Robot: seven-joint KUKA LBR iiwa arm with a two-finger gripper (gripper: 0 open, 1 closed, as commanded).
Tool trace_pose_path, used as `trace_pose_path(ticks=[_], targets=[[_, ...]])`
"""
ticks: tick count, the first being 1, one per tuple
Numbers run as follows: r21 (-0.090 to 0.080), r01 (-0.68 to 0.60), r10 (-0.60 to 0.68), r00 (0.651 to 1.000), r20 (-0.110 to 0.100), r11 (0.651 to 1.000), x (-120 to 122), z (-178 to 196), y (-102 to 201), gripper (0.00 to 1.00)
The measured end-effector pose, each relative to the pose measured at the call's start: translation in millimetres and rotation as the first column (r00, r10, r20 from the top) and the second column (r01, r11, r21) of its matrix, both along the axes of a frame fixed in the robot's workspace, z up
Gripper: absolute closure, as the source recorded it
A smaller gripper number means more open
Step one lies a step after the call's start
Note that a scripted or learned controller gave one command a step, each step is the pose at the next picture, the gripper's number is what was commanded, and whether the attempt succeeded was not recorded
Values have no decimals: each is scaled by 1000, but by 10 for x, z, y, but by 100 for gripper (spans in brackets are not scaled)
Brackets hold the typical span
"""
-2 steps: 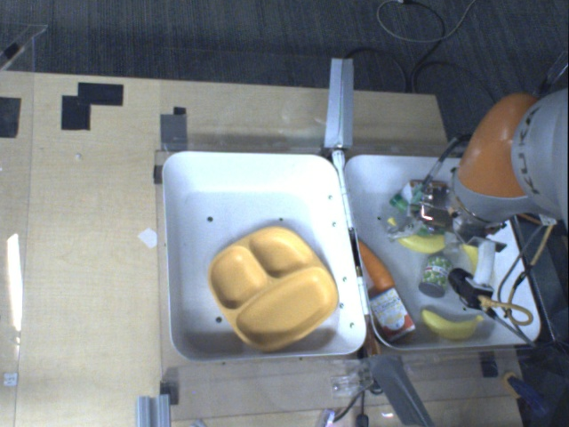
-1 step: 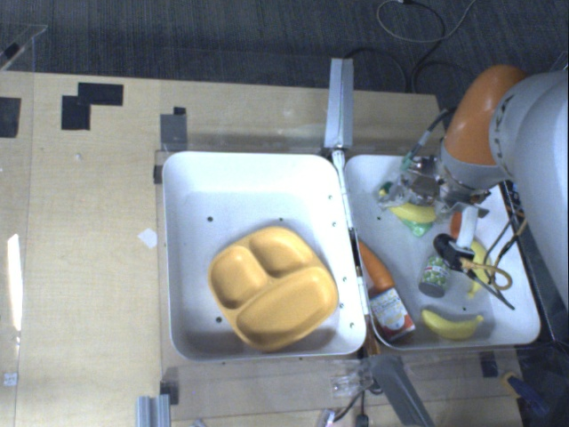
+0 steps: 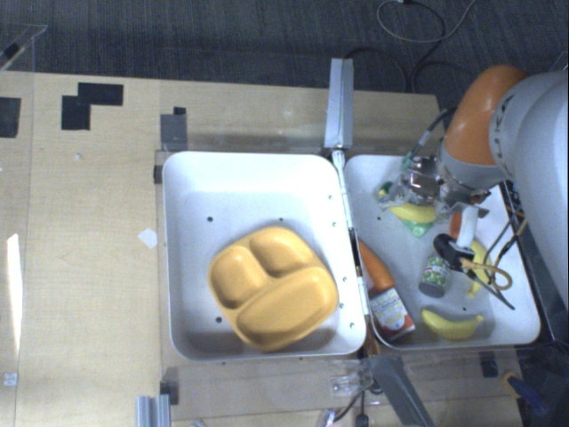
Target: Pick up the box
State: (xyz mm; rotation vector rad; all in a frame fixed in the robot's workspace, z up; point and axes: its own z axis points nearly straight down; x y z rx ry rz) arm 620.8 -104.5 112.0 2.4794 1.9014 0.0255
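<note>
While our gripper (image 3: 425, 185) hangs over the right bin (image 3: 524, 327), we cannot tell its grip. Our yellow box (image 3: 272, 286) sits mid-frame in the left bin (image 3: 182, 238); it looks light, bendy, easiest pinched at its edge.

I watch through one fixed camera above the bench (image 3: 89, 238), tilted down. It takes in both bins, left bin (image 3: 182, 238) and right bin (image 3: 524, 323).
</note>
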Motion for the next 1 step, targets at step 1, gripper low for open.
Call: trace_pose_path(ticks=[1], targets=[[3, 97, -97, 995, -18, 995, -48, 645, -188, 0]])
